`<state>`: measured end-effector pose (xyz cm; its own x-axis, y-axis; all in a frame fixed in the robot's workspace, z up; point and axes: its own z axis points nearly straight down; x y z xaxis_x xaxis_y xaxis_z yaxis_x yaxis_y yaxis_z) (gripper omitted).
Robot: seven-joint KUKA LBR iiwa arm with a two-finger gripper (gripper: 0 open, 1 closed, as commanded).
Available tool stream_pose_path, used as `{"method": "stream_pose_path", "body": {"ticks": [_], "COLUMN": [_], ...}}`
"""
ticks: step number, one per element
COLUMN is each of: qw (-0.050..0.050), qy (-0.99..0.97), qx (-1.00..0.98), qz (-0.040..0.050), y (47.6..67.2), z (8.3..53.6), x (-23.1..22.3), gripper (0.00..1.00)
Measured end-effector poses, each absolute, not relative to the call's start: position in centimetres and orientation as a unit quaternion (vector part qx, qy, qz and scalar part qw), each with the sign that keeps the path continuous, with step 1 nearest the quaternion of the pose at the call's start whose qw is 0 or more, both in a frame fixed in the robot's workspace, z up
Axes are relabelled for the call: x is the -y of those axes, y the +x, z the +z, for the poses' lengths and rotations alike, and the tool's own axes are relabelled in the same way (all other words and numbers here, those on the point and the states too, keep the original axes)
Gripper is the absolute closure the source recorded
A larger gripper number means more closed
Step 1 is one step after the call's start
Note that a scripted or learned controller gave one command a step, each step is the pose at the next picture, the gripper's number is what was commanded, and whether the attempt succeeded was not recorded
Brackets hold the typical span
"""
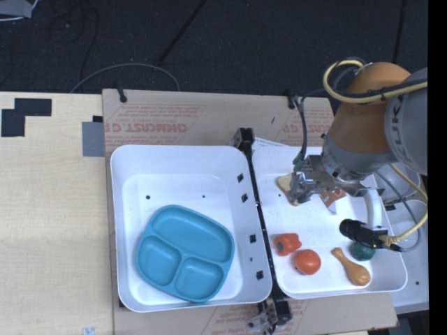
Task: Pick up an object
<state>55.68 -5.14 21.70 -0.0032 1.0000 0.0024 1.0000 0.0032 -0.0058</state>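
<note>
Nearest me: blue divided plate, lying flat in the left bin, toward its front. Nothing else in that bin that I can see.

Right bin, front row, left to right: red pepper-like piece, orange round piece just beside it, then a tan club-shaped piece lying flat near the front right corner. A teal piece sits just behind the club's thick end; it is partly covered, so I can't tell its shape.

The arm reaches in from the right, and the hand hangs low over the back left part of the right bin. From here I cannot tell whether the hand is open or closed, nor whether it grips anything.

Closest candidate is a tan piece, at the hand's left side, touching it or nearly so; I can't tell which. A red-and-white piece lies just to the hand's right, partly under the wrist. The pepper and the orange piece sit apart from the hand, in front of it; the club and the teal piece are farther off, to the front right.

Both bins rest on cardboard on the pale tabletop.
</note>
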Motion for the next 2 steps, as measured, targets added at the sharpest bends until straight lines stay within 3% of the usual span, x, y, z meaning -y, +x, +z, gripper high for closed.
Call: {"method": "stream_pose_path", "body": {"ticks": [2], "qw": [0.003], "qy": [-0.705], "qx": [0.709], "qz": [0.001], "y": [52.7], "z": [21.8], "x": [-4.6], "gripper": [1.0]}}
